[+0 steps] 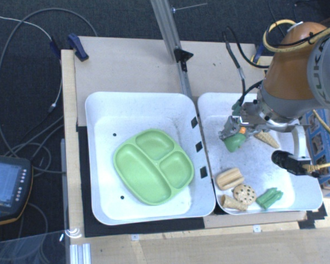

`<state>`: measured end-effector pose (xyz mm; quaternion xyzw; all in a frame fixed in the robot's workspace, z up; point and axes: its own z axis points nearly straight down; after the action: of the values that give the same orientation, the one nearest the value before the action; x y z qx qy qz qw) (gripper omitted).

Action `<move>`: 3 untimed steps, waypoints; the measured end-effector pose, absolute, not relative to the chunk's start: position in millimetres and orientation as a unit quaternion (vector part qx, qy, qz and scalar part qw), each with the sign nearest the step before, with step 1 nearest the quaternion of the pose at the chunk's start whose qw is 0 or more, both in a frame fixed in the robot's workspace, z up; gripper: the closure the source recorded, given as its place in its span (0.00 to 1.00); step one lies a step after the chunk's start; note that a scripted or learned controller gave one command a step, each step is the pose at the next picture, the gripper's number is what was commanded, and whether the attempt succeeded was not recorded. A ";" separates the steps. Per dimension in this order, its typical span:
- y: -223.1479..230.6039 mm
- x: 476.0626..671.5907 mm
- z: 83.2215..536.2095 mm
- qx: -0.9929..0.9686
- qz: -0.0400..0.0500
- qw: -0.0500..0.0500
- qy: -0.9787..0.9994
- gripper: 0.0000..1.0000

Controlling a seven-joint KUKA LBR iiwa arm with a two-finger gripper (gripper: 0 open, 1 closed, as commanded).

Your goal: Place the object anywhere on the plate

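Observation:
A green divided plate lies in the left white bin. My gripper is low over the upper left part of the right bin. A small green toy with an orange bit at its top sits directly under the gripper's tip, touching it or very close to it. The gripper body hides the top of the toy. The plate's three compartments hold nothing.
In the right bin lie a tan bread roll, a speckled cookie, a tan piece at the front edge, a green leafy toy and a pale wedge. A metal post rises behind the bins.

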<state>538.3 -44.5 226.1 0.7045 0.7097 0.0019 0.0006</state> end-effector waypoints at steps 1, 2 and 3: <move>-1.5 556.3 234.0 0.705 0.002 0.000 0.709 1.00; 42.5 566.2 235.1 0.705 0.001 0.000 0.709 1.00; 86.1 577.2 233.8 0.705 0.001 0.000 0.709 1.00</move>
<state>577.2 86.1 233.8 0.7051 0.7091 0.0011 -0.0001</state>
